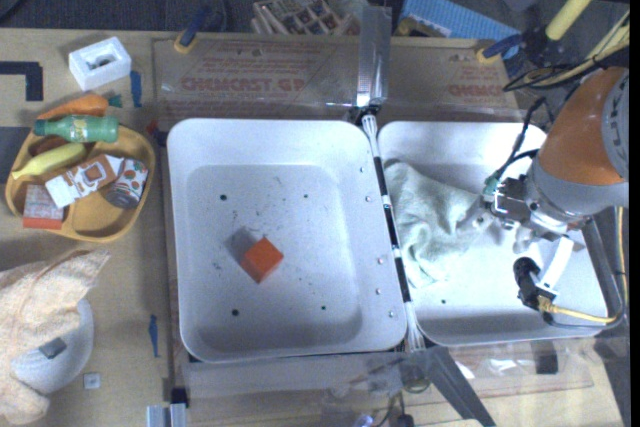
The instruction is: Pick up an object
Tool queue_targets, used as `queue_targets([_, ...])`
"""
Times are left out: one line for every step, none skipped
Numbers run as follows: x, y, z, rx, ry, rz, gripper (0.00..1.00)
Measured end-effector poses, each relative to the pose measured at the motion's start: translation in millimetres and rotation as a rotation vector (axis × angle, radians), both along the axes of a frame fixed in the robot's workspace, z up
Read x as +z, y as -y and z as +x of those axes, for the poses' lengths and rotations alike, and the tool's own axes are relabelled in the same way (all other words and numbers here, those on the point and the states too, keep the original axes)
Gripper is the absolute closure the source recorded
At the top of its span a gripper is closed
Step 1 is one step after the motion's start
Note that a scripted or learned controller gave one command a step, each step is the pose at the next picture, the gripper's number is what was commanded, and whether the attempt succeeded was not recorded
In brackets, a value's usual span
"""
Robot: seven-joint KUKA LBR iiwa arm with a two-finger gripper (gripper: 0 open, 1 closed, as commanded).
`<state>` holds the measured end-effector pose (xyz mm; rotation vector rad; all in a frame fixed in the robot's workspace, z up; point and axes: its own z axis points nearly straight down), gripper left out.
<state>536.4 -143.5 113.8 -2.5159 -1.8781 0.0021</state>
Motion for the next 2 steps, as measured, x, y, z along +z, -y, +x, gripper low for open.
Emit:
queue_targets([-25,-2,79,0.080,0.010,-0.004,0.00])
queue_targets([7,58,92,0.150,0.005,-0.003,0.00])
